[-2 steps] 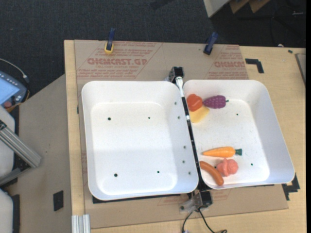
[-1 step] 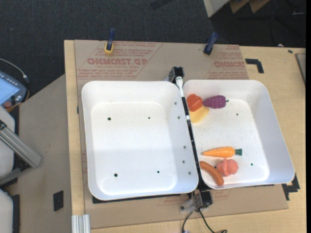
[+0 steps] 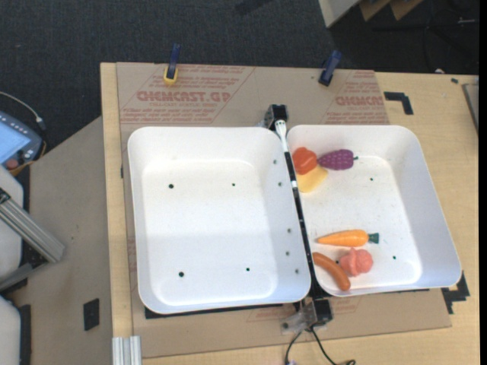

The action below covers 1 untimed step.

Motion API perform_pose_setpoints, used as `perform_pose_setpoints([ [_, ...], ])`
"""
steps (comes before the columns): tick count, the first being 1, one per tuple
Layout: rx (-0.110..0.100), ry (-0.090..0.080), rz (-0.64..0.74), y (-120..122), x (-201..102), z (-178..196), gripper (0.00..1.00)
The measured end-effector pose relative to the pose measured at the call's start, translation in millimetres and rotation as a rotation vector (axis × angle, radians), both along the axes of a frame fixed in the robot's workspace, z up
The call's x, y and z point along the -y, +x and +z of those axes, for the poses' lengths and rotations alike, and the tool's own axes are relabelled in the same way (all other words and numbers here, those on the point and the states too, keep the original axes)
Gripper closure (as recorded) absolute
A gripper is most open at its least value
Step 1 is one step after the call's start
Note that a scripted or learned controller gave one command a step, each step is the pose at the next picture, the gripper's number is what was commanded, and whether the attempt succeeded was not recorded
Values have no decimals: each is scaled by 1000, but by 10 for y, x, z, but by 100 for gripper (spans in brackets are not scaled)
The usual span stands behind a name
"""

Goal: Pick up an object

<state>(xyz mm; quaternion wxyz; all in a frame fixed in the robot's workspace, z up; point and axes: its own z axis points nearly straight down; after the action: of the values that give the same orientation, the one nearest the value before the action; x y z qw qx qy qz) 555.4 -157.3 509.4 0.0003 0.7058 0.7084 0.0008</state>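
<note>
Though pincer state beyond telling, two white bins (image 3: 205, 226), right bin (image 3: 403, 204) with six toys (image 3: 337, 159), one carrot (image 3: 344, 239) among them.

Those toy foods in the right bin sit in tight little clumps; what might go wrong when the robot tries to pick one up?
Judging from the layout:
1. The hot dog touches the pink toy, so a grab may catch both or neither.
2. The orange piece and yellow piece hug the bin wall, leaving little room.
</note>
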Motion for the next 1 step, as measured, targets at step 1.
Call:
perform_pose_setpoints([
  [1, 6, 1, 8, 142, -1008, 275, 100],
])
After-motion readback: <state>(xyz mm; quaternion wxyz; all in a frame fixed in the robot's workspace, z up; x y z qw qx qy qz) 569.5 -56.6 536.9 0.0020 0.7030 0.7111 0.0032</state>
